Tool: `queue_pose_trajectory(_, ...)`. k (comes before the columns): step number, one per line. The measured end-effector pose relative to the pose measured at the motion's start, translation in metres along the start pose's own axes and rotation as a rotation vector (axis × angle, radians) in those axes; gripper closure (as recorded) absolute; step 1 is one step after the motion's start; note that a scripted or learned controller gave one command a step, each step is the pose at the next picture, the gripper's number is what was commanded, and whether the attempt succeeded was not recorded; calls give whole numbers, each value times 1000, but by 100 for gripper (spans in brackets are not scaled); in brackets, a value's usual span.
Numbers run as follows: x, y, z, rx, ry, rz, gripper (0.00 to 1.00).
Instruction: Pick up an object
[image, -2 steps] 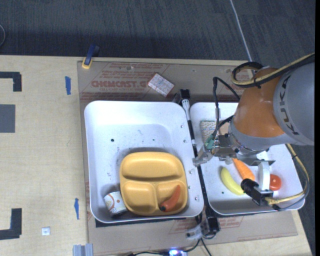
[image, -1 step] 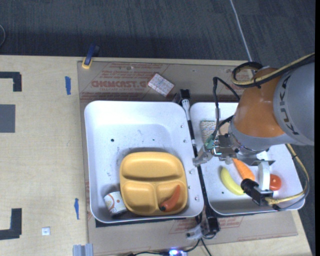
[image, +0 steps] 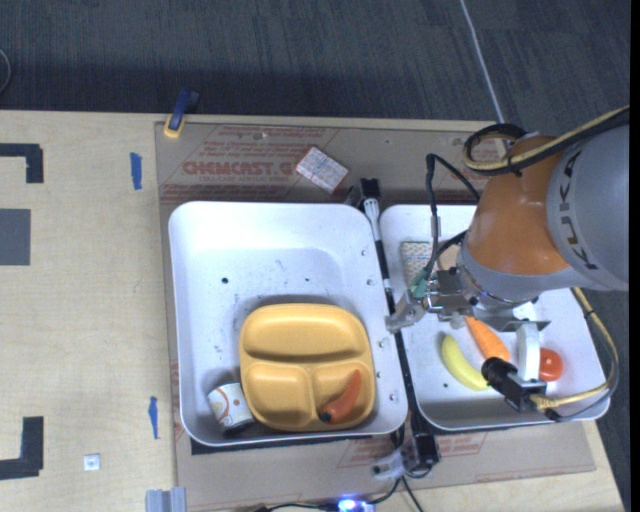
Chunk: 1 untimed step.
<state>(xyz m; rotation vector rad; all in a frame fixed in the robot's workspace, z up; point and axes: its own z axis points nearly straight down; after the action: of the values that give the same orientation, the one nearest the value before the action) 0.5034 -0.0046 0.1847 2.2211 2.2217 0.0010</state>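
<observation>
Grey arm (image: 600, 210), orange wrist band, black cables, partial black lettering on casing

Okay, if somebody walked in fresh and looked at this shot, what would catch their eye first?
Probably the grey arm with its orange band, looming over the right bin from the right. Next, the big yellow divided tray in the left bin, with a small orange-red piece in its lower right compartment. A banana lies in the right bin.

Left bin (image: 200, 240) rear half open; yellow tray (image: 300, 365) crowds front; arm (image: 540, 230) overhangs right bin (image: 590, 395).
</observation>
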Motion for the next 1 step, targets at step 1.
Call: queue_pose_trajectory(1,0,0,0,0,0,0,0)
